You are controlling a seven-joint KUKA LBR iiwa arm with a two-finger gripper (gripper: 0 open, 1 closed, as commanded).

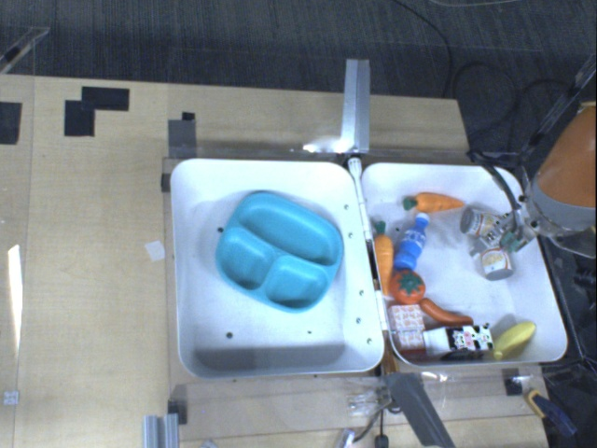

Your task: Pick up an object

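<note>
The gripper (492,241) sits low in the right bin (552,292), near that bin's right wall, with the arm's orange band (569,161) just outside the rim at the view's right. Whether it is spread or pressed together cannot be told; the metal parts blur into a silvery can-like object (495,263) right beneath it. The loose objects crowd the right bin's left and near sides: an orange carrot (433,202) by the far wall, a blue bottle (410,245) lying near the divider, a second carrot (383,261) along the left wall, a red tomato-like piece (407,287), a small checked packet (407,321), a dark bottle (457,341) and a yellow lemon-shaped piece (514,337) along the near wall. Bare white floor lies between the blue bottle and the gripper. The left bin (201,203) holds a blue divided tray (278,250), with open floor around it.
</note>
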